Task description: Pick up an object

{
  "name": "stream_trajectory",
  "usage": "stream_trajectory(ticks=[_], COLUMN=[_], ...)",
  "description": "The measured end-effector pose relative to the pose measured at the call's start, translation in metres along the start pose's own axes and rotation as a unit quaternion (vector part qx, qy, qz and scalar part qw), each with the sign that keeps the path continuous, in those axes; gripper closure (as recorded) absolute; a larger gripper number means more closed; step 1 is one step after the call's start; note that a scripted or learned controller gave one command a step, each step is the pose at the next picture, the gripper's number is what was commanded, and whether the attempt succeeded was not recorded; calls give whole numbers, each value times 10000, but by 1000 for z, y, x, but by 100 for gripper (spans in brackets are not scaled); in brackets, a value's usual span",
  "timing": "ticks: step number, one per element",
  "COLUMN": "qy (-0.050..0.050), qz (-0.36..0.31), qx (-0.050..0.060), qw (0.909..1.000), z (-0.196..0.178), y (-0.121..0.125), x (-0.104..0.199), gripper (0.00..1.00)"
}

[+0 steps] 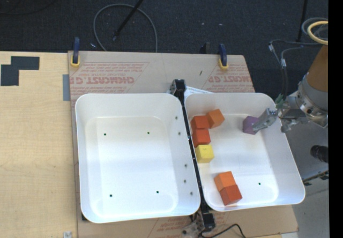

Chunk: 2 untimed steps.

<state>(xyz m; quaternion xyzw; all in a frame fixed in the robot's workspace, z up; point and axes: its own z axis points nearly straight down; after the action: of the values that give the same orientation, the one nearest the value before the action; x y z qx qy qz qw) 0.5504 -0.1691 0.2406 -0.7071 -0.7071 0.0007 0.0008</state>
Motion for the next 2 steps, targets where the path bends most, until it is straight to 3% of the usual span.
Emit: stream_trajectory(ticks=[1,2], qy=[17,25], qz=[11,-30], qx=[53,-18], qw=[10000,10000], z=[148,153], y=[-25,37], x=[-33,-38], gripper=[0,0])
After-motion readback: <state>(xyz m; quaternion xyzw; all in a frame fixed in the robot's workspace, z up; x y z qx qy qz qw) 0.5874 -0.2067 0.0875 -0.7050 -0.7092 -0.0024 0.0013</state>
